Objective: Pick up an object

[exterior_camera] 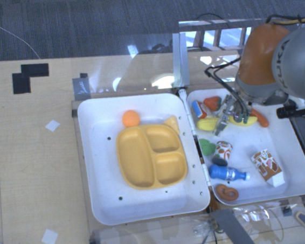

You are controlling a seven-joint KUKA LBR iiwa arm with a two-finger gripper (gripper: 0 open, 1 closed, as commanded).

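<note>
- Gripper (224, 120) hangs low over the back half of the right bin (298, 182); fingers point down-left, just above the banana (209, 123). Cannot tell if it is spread or closed, and nothing is visibly between its fingers.
- Arm (276, 57), grey with an orange band, comes in from the right, above the right bin's back edge.
- Banana, yellow, lies in the right bin's back-left part, with a red piece (212, 103) behind it and a small blue and white tube (197, 109) at the left wall.
- Orange and red bit (262, 119) sticks out to the right of the gripper.
- Green lump (207, 147) and a red and white cup (224, 150) sit in front of the banana.
- Blue bottle (227, 174) lies on its side nearer the front, brown donut (228, 192) at the front-left corner.
- Brown and white carton (267, 167) lies to the right of the bottle, well apart.
- Left bin (104, 205) holds a yellow divided tray (150, 156) and an orange ball (131, 118) just behind the tray.
</note>
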